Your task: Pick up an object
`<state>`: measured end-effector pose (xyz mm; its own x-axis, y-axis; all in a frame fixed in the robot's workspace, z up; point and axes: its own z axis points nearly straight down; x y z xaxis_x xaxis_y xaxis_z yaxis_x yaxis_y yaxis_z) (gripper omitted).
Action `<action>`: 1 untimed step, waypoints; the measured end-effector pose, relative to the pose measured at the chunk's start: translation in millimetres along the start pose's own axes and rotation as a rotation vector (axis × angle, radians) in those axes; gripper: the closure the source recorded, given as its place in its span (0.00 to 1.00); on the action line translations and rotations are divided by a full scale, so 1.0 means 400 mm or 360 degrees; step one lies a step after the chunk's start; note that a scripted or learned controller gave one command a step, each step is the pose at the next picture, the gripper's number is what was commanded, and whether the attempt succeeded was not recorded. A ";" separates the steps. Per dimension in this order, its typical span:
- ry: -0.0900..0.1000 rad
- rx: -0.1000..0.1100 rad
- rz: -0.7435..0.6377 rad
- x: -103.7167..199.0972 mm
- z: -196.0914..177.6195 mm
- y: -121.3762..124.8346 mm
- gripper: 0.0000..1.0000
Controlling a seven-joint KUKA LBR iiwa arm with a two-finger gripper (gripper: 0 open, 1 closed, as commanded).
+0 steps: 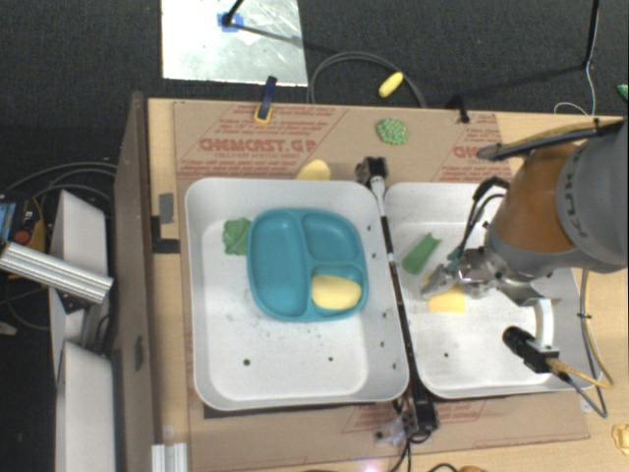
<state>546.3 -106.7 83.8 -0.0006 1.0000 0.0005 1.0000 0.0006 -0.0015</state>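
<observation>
a small yellow piece (448, 304) lies flat on the floor of the right bin (472, 382), to the right of the blue plate (285, 264) and across the wall between the bins; it looks the likeliest pick. the gripper (444, 283) hangs just over the piece's far edge, also right of the plate. whether the claw is open or closed cannot be told from this angle, and nothing is seen in its hold. the piece appears light, stiff and smooth, probably plastic toy food. a grip across its short sides, low to the bin floor, seems wisest, since it may skid. a green block (421, 254) lies tilted just beyond, nearer the plate. on the plate a yellow lump (336, 291) sits in the near right compartment, and a green scrap (237, 235) lies at the plate's left rim. beyond the plate, on cardboard, rest a pale yellow thing (314, 171) and a green knobbly ball (393, 131).
</observation>
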 end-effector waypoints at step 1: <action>0.0000 -0.0006 -0.0001 0.000 -0.028 0.003 1.00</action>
<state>547.7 -106.7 94.8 -0.0015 1.0000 0.0004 1.0000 0.0015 0.0021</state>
